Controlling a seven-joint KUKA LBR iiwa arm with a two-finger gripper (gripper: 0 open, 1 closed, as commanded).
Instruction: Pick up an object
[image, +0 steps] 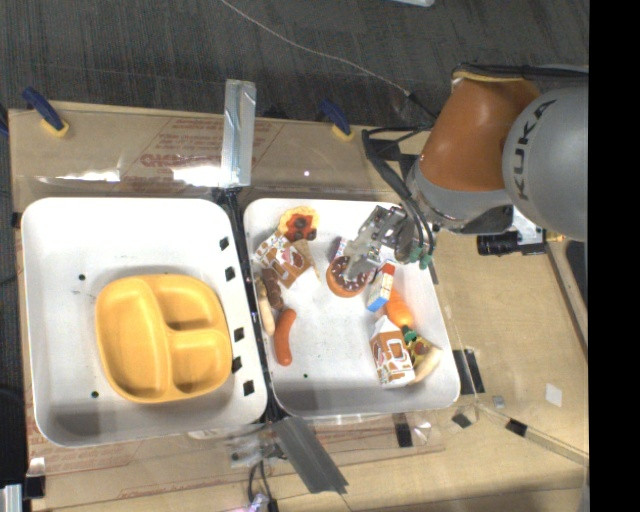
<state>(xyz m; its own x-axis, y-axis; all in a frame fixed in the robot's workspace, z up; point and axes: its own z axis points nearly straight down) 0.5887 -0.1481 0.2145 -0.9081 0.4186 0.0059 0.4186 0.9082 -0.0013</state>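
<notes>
a: where's the claw against the donut?

b: right above it, in the right bin. the donut sits mid-bin, a small carton just beside it on the right and a purple bit touching its upper edge.

a: is the claw open, holding anything?

b: i cannot tell; its tips blur into the clutter.

a: the risk?

b: probably it comes down on the donut's rim or the carton, shoves both aside and closes on nothing, since they're so crowded.

The pincer hangs over the right bin above a donut; a yellow tray fills the left bin.
</notes>
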